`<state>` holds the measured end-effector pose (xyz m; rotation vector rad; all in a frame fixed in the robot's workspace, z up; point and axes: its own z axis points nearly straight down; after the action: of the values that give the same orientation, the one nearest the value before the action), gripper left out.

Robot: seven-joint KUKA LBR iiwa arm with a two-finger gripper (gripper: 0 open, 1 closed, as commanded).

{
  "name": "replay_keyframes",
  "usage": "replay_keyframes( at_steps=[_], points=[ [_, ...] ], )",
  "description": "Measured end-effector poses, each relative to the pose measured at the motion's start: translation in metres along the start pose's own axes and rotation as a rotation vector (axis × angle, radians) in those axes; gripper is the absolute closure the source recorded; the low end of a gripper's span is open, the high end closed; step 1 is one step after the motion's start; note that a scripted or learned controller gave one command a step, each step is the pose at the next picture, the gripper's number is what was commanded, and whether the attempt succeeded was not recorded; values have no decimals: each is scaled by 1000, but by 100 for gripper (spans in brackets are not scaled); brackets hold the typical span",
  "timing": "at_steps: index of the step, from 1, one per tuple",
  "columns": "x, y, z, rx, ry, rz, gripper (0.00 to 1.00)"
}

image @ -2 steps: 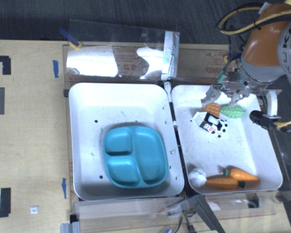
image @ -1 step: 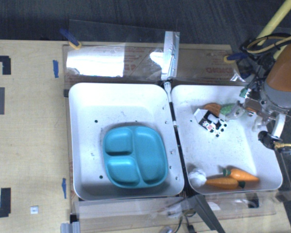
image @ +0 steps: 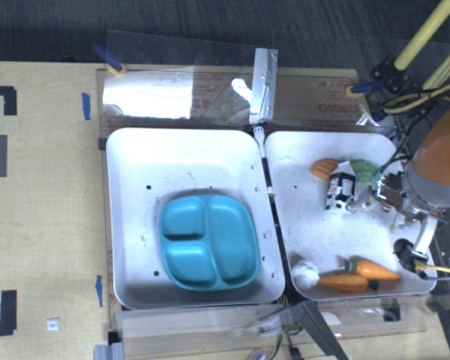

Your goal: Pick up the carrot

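Orange tapered carrot [image: 375,269] is lying in the right white bin [image: 315,223], near its front wall; gripper [image: 386,193] state unclear.

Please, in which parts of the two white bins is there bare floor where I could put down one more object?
The right bin has a bare patch in its middle and left, between the toys near the gripper and the carrot along the near wall. The left bin is bare along its far side, above the blue divided plate. It is crowded at the right bin's far right and near edge.
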<state>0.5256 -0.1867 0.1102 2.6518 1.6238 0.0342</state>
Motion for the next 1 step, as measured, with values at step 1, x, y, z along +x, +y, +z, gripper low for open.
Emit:
replay_keyframes(
  at_steps=[1],
  points=[
    [9, -55, 21, 32, 1, -110, 0]
  ],
)
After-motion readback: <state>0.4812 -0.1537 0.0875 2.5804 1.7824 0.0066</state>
